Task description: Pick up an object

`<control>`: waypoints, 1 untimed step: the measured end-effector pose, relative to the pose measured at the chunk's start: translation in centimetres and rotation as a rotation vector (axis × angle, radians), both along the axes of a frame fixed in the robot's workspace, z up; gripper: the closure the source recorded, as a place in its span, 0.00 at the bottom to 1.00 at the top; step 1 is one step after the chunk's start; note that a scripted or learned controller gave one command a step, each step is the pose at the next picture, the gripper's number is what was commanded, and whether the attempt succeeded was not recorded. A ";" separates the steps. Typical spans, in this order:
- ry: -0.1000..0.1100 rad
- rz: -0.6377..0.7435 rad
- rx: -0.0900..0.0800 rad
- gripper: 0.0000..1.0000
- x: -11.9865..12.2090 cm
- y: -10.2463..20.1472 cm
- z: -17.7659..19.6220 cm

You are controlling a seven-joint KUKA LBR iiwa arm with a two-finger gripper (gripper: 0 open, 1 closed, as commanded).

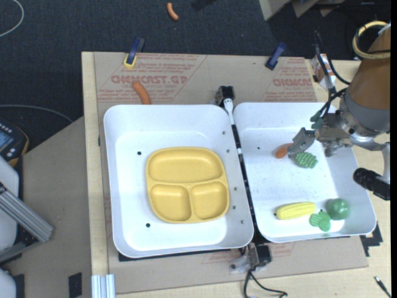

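Two white bins sit side by side; we work in the right bin (347, 222). Our gripper (305, 143) hangs low over its far half. We cannot tell its opening, and we see nothing held. A green ridged toy (305, 160) lies just near of the gripper, an orange piece (281, 152) just left. The yellow corn (295, 211) lies well nearer, long axis left-right.

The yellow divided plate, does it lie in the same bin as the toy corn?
No, the yellow divided plate lies in the left bin, while the toy corn lies in the right bin.
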State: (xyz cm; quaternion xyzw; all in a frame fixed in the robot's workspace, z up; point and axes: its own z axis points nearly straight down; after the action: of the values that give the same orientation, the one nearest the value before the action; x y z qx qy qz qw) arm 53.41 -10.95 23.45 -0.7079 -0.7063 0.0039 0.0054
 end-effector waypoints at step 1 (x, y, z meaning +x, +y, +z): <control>-0.012 0.002 -0.002 0.00 0.2 0.0 0.6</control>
State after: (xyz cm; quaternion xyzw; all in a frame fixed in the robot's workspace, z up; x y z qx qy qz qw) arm 53.65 -10.95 24.04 -0.7071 -0.7071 0.0000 0.0005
